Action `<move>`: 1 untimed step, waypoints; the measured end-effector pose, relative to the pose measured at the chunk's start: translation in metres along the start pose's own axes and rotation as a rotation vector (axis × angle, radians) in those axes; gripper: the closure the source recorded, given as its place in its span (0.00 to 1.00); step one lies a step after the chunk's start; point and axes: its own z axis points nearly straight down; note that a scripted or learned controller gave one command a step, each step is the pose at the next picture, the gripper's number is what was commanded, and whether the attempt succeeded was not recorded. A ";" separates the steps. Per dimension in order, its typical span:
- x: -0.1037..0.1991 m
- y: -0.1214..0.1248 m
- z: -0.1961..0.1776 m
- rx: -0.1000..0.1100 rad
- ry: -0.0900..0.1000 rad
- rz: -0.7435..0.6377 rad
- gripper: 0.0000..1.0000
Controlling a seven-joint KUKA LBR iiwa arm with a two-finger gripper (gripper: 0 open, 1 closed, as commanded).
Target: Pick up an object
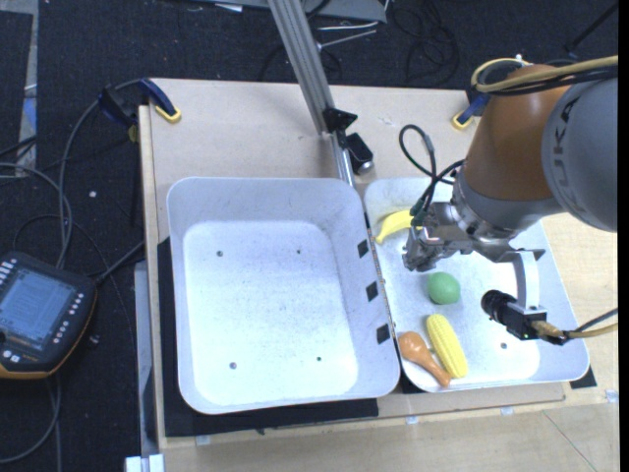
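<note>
At the near edge of the right bin point(565, 367), an orange pear-shaped toy point(421, 353) lies touching a yellow corn cob point(445, 343), the pair crowded toward the corner by the divider (a tight spot for fingers to straddle). Just beyond them a green ball point(444, 287) sits alone on open floor, probably the easiest target. Directly above the ball, the gripper point(421, 253) hangs low over the bin; whether its fingers are open or closed I cannot tell, and nothing is visibly held. Farther back, a yellow banana point(393, 224) rests against the rim, beside the gripper. The left bin point(187, 214) lies alongside.
</note>
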 end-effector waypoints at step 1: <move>0.056 0.006 0.008 0.000 0.000 0.000 1.00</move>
